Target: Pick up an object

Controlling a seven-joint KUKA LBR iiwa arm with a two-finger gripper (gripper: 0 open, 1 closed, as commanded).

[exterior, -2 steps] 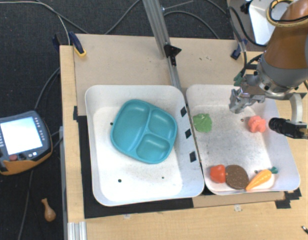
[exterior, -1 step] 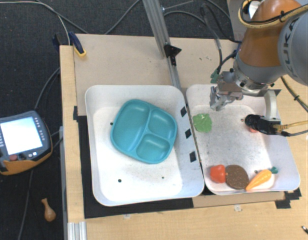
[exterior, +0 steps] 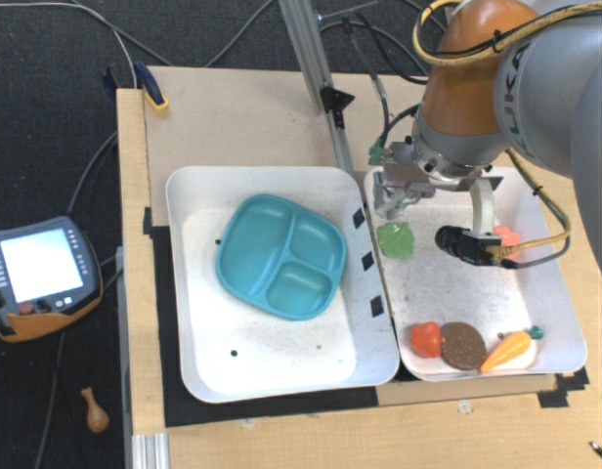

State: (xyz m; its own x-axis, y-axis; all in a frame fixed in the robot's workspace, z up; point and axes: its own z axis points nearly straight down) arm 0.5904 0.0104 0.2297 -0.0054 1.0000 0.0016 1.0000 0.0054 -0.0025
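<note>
My gripper (exterior: 390, 203) hangs over the left end of the right bin (exterior: 565, 340), just above a green object (exterior: 395, 239) that lies on the bin floor. The fingers point down toward it and nothing shows between them. At the bin's near edge lie a red tomato-like piece (exterior: 426, 338), a brown round piece (exterior: 462, 345) and an orange carrot (exterior: 506, 350). A small pink thing (exterior: 506, 234) peeks out near the wrist on the right side.
The left bin (exterior: 198, 360) holds a teal divided plate (exterior: 281, 255). A metal pole (exterior: 311, 57) rises behind the bins. A teach pendant (exterior: 37, 277) lies off the bench on the left.
</note>
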